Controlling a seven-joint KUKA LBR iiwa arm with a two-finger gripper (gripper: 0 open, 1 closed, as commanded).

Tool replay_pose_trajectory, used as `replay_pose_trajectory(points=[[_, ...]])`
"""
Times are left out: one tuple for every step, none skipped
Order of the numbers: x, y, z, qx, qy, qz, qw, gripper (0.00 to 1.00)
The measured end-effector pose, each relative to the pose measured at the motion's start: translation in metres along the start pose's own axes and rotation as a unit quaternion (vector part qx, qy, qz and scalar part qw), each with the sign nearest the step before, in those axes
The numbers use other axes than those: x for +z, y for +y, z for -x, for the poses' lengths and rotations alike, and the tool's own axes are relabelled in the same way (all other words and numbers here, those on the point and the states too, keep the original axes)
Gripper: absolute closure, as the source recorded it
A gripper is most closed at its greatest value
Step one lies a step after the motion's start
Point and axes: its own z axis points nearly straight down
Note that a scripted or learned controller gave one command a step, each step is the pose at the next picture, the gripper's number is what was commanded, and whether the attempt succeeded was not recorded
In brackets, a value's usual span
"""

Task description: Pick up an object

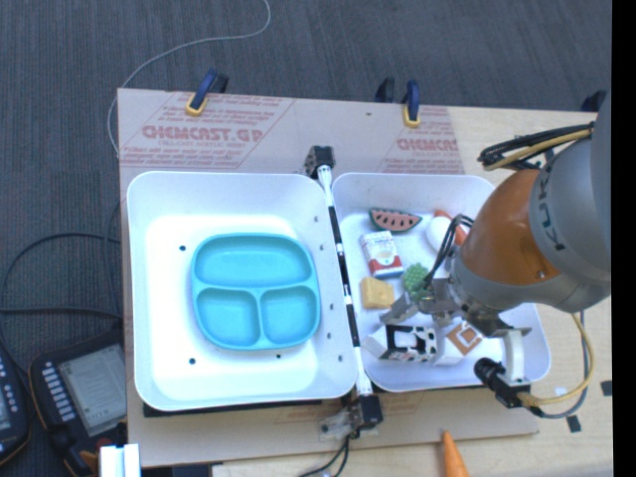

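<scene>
**Pincer low among the toys**

The pincer (422, 311) hangs low in the right bin (517, 366), by the broccoli (415, 278) and cheese (376, 293), presumably positioned for a grab; whether it is apart or together, I cannot tell. The left bin (159, 266) holds a blue tray (256, 291).

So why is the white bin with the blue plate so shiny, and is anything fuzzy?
Camera view: strong light glares off the left bin, washing out the floor around the blue tray; soft shadows line its walls. The arm looks slightly blurred and shades the toys beneath it in the right bin; the watermelon slice stays sharp.
</scene>
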Motion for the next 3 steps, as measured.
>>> replay_pose_trajectory(points=[[-0.0095,0.0005,-0.0001,0.0,0.0,0.0,1.0,1.0],[-0.0094,0.0004,-0.0001,0.0,0.0,0.0,1.0,0.0],[-0.0189,0.0009,-0.0003,0.0,0.0,0.0,1.0,1.0]])
